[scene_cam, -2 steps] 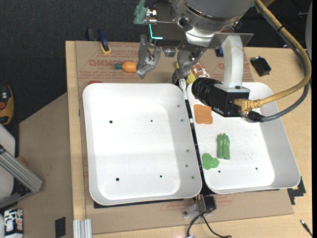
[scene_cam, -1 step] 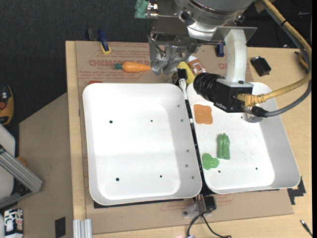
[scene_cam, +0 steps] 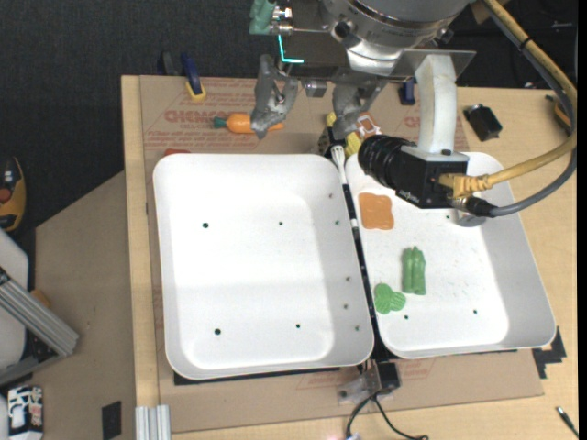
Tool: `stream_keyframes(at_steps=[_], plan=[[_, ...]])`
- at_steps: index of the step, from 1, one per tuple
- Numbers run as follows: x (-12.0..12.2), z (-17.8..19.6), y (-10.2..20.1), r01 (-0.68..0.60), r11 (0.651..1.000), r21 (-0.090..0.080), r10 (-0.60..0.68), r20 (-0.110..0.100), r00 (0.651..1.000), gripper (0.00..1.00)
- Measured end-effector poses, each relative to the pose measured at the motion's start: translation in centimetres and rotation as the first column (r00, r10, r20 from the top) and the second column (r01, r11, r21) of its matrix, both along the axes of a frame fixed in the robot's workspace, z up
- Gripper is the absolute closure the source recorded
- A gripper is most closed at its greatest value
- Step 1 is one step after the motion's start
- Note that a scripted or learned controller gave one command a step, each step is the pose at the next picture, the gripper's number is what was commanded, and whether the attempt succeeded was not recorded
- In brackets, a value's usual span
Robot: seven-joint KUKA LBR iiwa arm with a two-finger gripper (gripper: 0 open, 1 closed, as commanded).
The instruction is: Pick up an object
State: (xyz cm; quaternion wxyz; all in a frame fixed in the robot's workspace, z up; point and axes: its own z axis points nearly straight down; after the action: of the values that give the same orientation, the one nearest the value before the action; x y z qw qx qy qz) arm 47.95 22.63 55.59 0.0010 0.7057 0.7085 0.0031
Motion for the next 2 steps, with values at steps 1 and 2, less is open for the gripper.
stream_keyframes(at_steps=[1, 2], plan=[[0.0, 1.1, 0.1, -0.001, 1.000, 0.002, 0.001, 0.004, 1.000, 1.00], [-0.1, -6.9, -13.0, 0.019, 1.000, -0.008, -0.020, -0.016, 1.000, 1.00]])
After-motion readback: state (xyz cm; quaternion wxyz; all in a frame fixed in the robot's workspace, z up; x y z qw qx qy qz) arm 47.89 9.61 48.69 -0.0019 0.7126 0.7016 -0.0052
